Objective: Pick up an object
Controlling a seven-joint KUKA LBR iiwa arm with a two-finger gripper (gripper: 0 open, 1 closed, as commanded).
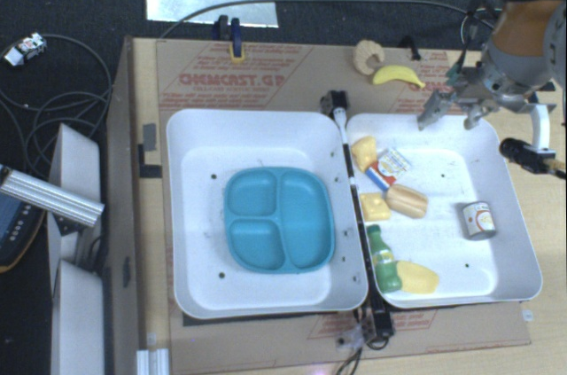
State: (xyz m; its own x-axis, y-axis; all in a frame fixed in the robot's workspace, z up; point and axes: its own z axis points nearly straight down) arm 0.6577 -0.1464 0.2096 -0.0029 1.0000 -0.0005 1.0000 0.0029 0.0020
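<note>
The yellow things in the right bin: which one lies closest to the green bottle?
The yellow lump at the bin's near edge; it touches the green bottle. The other yellow pieces lie farther up.

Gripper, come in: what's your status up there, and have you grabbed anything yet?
Gripper open, nothing between fingers, above right bin's far rim. Small can and bread roll lie untouched in that bin. Nothing blocking.

From my seat I count the pickable items in the right bin: a yellow toy piece at its upper left, a red, white and blue packet just beside it, a tan bread roll touching a yellow block, a small can lying alone to the right, and a green bottle beside a yellow lemon-like piece at the front.
</note>
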